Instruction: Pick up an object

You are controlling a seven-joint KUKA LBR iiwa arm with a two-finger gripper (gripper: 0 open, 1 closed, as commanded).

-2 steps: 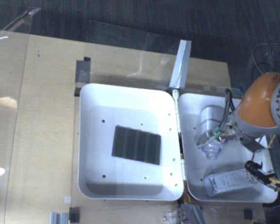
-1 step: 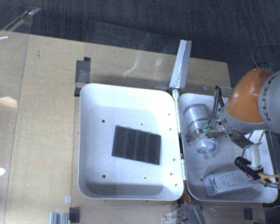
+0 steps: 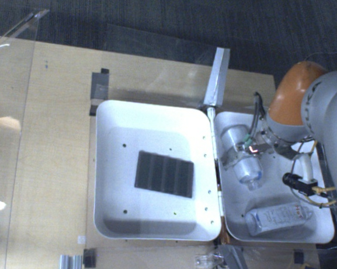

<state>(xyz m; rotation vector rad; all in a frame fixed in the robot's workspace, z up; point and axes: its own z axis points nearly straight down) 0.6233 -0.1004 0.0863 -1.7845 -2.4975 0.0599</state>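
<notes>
Gripper (image 3: 241,154) was down in the right bin (image 3: 325,235), hard against that bin's left wall, with its metal housing shiny and rounded. Whether it was spread or closed, I could not tell; glare and the wrist hid its tip. Right beside it, on the lower right in the view, lay a clear plastic bottle (image 3: 250,171), rounded and glossy, on its side and touching or nearly touching the gripper. I could not tell whether it was gripped. Further down from the gripper, a flat, crinkled, silvery packet (image 3: 279,219) lay along the bin's near wall, its print too small to read. Little open floor remained between bottle, packet and walls. The grey arm (image 3: 329,110) with its orange band covered the bin's far right corner and ran off the frame. Left of the gripper, across the two rims, the left bin (image 3: 104,172) held a dark ribbed rectangular mat (image 3: 165,173), lying flat mid-floor with bare white room all around it.
</notes>
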